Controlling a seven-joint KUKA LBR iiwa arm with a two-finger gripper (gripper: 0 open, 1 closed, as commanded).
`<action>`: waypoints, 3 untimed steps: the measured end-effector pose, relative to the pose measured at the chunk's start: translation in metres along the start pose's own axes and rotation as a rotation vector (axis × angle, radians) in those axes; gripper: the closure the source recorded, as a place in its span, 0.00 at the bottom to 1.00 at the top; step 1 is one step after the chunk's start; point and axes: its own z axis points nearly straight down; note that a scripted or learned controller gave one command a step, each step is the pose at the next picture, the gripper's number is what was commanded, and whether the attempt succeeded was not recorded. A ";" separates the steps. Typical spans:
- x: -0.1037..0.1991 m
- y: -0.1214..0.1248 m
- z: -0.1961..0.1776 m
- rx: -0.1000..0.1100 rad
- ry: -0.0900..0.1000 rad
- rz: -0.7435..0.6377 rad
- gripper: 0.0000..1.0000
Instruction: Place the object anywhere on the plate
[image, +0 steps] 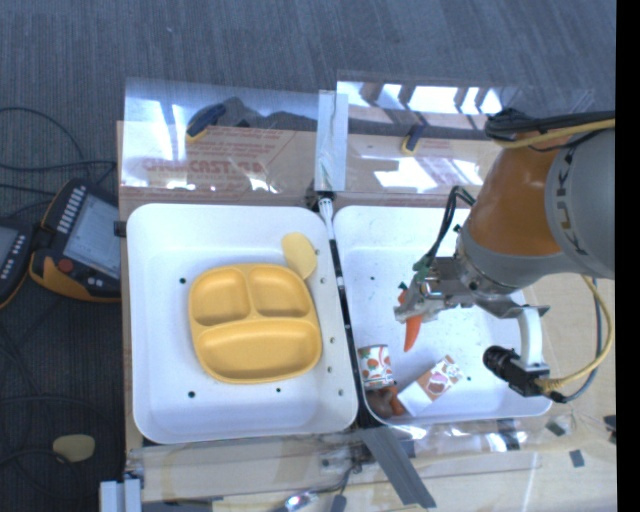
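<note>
Though set side by side on the bench, hold quite different loads. Left shallow white bin (150, 400): carries a yellow plastic plate with three compartments (255, 322), lying flat near the middle with nothing in its hollows; also keeps a pale yellow oval piece (299, 253) just beyond the plate's upper right corner, close against the wall shared with the neighbour. Right shallow white bin (380, 235): contains a small red-and-white patterned cup (375, 365) near the lower left corner, a red-and-white packet (440, 378) just to its right, and a brownish item (390, 402) against the lower rim, too small to make out.

Reaches in from the right with a bulky grey arm with an orange band (520, 205) bent over the right bin, wrist pointing down and leftward. Ends in a two-finger gripper (420, 300) over that bin's left-middle. Appears clenched on the thick end of an orange carrot-shaped toy (411, 330), with the pointed tip aimed at the bin floor. Sits across the dividing wall from the plate, well apart from it.
</note>
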 end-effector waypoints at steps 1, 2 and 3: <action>0.077 -0.020 0.040 0.002 0.004 -0.003 1.00; 0.157 0.007 0.028 0.001 0.002 -0.003 1.00; 0.157 0.007 0.028 0.001 0.002 -0.003 0.00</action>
